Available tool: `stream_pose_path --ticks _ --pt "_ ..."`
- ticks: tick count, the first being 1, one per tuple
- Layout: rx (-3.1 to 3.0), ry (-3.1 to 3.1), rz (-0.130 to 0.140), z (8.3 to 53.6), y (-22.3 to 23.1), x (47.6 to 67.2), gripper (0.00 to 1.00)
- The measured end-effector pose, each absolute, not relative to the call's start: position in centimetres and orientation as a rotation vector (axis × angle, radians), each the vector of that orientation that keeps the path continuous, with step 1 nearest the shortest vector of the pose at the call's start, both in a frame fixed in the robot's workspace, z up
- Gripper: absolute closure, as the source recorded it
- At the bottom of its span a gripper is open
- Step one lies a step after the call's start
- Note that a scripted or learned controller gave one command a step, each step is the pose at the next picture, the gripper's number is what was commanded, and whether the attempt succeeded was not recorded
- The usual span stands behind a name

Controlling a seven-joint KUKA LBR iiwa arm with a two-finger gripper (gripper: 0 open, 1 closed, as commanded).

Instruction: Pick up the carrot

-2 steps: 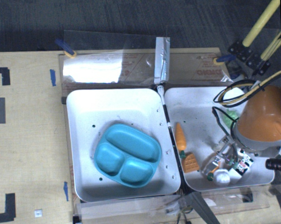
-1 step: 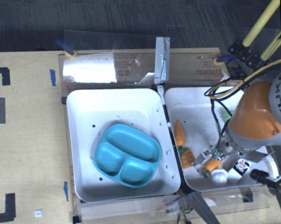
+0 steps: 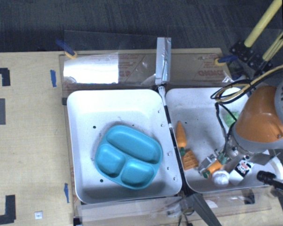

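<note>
Tool low in the right bin, carrot lying apart from it by the divider.

You have the carrot [image 3: 180,134] in the right bin [image 3: 197,100], lying lengthwise just beside the wall it shares with the left bin [image 3: 81,136], green end toward the near side. Just below it sits a small orange ridged piece [image 3: 189,159]. Your tool [image 3: 221,159] is down near that bin's front edge, to the right of both, and I cannot tell whether it is released or clenched; the arm's orange band [image 3: 259,116] covers much of the view above it. An orange-and-white item [image 3: 211,168] and a white rounded item [image 3: 221,178] lie right by the tool. A blue three-compartment tray [image 3: 128,155] rests tilted in the left bin. The wooden surface [image 3: 30,148] stretches to the left.
</note>
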State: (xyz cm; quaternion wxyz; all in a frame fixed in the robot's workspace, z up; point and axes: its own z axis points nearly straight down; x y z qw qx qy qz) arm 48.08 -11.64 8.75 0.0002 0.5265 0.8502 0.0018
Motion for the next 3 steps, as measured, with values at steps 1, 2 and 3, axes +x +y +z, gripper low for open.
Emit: stream_pose_path --ticks 1,2,3 --pt "1.65 2.66 0.01 9.9 -11.7 48.4 1.0" --pt "2.004 2.414 0.011 8.8 -13.2 48.2 1.0" --pt "2.005 2.409 0.007 8.8 -13.4 48.2 0.0"
